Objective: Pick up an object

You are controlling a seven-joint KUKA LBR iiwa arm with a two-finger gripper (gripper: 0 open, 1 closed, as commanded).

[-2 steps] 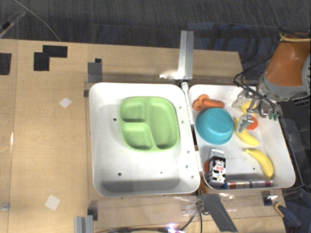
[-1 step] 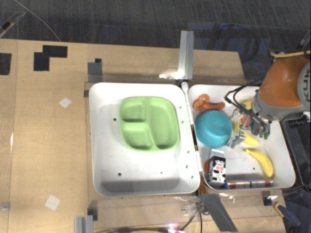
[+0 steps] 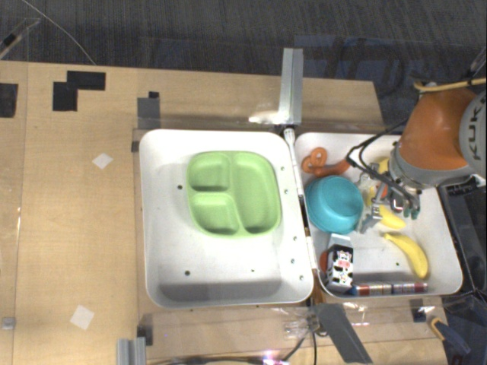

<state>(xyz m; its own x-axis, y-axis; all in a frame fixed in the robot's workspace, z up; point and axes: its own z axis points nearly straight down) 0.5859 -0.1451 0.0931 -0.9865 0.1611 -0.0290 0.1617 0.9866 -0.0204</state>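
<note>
Pale wooden bench (image 3: 68,226) fills the left, black square markers (image 3: 76,87) near its far edge; dark carpeted floor (image 3: 228,14) runs behind, and a grey metal post (image 3: 291,86) stands between the bins.

left bin (image 3: 163,226): white, at frame centre
divided plate (image 3: 232,192): light green, three compartments
right bin (image 3: 441,242): white
bowl (image 3: 333,204): teal blue
banana (image 3: 411,253): yellow, lower right
small carton (image 3: 342,265): white with black patches, cow-like
marker (image 3: 388,287): dark, with red bands
orange piece (image 3: 314,160): orange-brown
arm (image 3: 437,135): orange band, grey above
desk (image 3: 68,226): pale wood, black squares at upper left
</note>
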